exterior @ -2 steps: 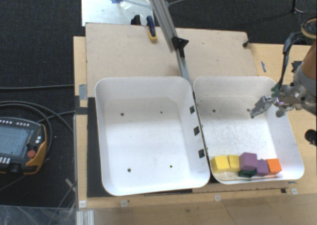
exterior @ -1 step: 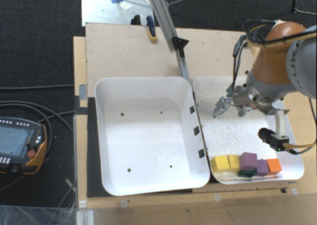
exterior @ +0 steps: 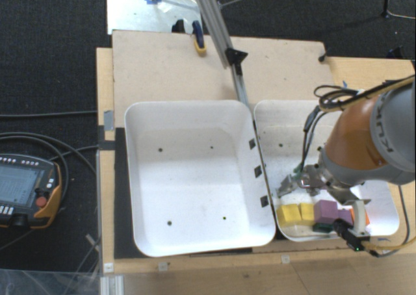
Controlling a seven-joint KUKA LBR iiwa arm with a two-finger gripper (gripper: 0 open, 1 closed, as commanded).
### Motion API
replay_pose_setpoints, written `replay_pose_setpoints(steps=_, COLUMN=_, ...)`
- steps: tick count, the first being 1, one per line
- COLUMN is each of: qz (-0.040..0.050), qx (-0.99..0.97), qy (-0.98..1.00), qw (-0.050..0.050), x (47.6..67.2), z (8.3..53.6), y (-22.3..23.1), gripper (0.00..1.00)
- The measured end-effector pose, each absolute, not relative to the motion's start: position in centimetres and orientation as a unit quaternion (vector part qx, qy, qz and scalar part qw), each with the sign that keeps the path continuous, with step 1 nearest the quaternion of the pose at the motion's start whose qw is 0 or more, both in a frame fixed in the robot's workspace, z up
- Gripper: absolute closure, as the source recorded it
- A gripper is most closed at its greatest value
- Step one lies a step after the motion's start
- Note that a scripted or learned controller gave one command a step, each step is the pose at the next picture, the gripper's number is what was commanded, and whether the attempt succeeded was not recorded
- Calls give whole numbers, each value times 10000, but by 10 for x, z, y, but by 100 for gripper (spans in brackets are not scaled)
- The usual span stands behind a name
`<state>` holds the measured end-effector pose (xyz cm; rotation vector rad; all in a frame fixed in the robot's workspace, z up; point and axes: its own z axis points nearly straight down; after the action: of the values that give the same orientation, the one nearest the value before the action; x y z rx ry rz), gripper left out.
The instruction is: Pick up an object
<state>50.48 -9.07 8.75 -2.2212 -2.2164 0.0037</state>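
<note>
End effector near yellow blocks (right bin).

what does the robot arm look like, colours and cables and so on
The arm is thick and rounded, with a smooth grey casing. A wide orange band wraps it just above the wrist. Thin dark cables loop out beside the band and run down towards the wrist. The gripper at the end is smaller, silvery-grey metal.
</note>
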Motion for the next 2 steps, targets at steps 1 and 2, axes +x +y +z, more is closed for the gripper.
replay_pose_setpoints(steps=1, qz=-35, qx=-7047, qy=-7095, qw=-38, x=486, z=237, y=-66, gripper=0)
replay_pose_setpoints(steps=2, qz=-30, qx=-7060, qy=-7081, qw=-65, x=532, z=319, y=-113, gripper=0)
